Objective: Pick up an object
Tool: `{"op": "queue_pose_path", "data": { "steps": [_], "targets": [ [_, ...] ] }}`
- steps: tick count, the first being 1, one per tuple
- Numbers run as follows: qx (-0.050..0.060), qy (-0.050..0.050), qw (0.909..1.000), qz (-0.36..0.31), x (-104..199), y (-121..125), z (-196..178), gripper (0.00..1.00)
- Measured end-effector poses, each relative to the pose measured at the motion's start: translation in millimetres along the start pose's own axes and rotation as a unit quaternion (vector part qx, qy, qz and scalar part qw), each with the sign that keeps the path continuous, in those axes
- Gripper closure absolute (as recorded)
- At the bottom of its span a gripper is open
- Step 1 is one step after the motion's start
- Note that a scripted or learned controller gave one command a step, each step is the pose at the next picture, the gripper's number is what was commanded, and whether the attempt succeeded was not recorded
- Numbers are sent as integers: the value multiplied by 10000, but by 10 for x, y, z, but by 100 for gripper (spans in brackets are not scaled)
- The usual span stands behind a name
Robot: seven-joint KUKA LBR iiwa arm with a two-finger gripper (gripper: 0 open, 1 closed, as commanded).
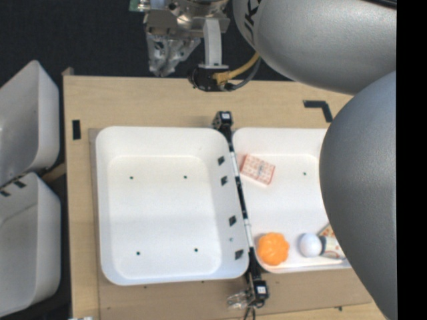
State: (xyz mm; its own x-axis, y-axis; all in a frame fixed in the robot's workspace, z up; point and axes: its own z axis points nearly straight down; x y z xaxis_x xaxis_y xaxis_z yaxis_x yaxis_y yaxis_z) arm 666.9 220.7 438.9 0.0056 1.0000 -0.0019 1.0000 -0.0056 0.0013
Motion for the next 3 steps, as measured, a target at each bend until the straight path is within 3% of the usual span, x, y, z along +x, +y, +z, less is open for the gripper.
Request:
{"op": "queue_pose_path", "data": {
  "steps": [1,2,3],
  "targets": [
    [-4,4,10000,-20,5,229,1043,100],
    [-83,27,10000,-21,-250,227,-608,100],
    [-12,9,10000,-40,3,227,-718,100]
  ]
}}
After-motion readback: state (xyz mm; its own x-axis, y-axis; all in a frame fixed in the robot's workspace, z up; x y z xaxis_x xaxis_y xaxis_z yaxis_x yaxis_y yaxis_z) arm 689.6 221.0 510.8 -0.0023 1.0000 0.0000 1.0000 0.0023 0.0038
